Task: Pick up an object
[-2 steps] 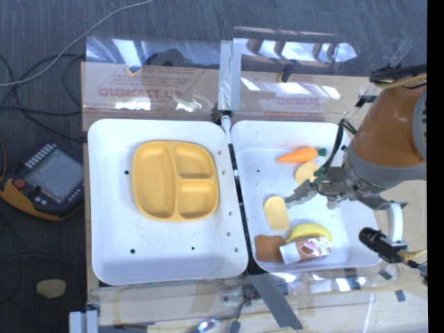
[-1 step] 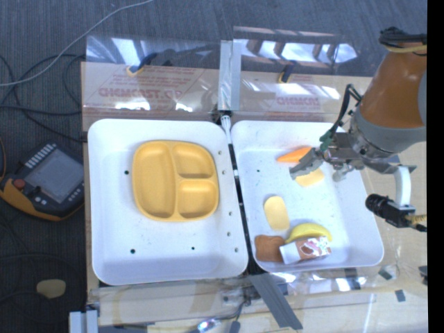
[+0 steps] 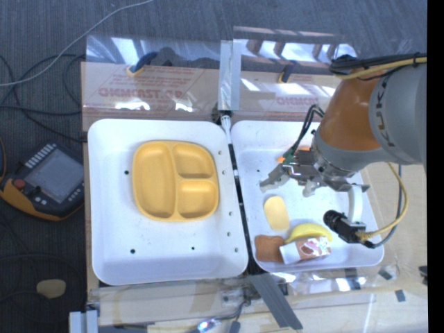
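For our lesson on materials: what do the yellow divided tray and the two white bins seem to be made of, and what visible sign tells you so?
The yellow divided tray looks like moulded plastic with a smooth, satin finish: uniform colour, rounded compartment edges, soft highlights. The left bin and right bin also look like plastic, probably glossy white, with rounded corners and faint reflections; painted metal cannot be ruled out.

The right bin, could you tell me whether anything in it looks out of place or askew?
Nothing stands out. In the right bin, the pale yellow piece, brown piece and banana lie crowded at its near edge; none spilled.
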`<state>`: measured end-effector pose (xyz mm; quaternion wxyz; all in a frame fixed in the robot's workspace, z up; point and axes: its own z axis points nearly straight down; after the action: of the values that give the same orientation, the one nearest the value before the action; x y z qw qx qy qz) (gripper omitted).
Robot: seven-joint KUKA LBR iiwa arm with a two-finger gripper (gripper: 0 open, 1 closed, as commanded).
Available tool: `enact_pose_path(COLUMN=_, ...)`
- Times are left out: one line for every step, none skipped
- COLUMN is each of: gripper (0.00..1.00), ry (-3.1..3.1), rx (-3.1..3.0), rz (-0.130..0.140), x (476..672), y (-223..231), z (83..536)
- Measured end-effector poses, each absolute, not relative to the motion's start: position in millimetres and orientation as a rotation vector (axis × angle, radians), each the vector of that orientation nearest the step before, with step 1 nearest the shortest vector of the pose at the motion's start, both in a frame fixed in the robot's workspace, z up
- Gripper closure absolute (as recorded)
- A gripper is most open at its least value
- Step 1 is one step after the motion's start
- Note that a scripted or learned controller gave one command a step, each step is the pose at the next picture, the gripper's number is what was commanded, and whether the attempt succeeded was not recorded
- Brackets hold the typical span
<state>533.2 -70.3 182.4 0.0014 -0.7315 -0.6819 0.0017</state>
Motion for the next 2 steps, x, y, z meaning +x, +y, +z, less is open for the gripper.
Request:
enact_pose_path(gripper=0.00, ry=-2.545, rx=-1.853, rz=-0.007, x=486.5, y=-103.7, z=88.7)
enact_pose_path(gripper=0.00, ry=-2.174, rx=-2.279, rz=-0.008, x=558.0, y=-100.7, z=88.2)
